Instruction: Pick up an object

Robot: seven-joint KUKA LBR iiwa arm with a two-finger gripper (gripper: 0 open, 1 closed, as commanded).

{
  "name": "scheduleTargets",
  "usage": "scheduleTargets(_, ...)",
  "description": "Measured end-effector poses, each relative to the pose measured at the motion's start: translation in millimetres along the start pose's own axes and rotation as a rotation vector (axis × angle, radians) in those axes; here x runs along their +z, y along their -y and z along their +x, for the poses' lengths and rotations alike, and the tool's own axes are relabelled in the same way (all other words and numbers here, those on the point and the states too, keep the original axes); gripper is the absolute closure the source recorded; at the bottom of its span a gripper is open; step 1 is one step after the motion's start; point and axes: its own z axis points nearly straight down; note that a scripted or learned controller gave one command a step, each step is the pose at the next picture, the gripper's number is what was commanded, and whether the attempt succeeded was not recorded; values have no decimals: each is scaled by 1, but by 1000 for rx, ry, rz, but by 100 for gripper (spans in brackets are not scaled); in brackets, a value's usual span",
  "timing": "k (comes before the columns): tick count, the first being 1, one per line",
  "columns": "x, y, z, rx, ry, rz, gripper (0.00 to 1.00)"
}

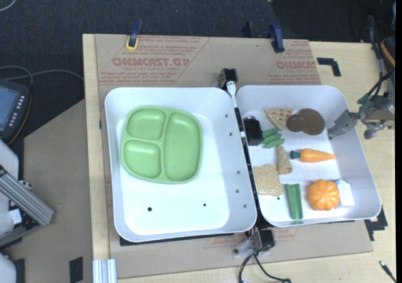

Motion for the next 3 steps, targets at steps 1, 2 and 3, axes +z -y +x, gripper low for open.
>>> scheduleTargets(1, -7, -3, 0, -4, 3, -13, 0)
scheduleTargets(2, 41, -3, -8, -3, 1, -8, 0)
scheduleTargets(3, 103, -7, -2, -4, 0, -6, 0)
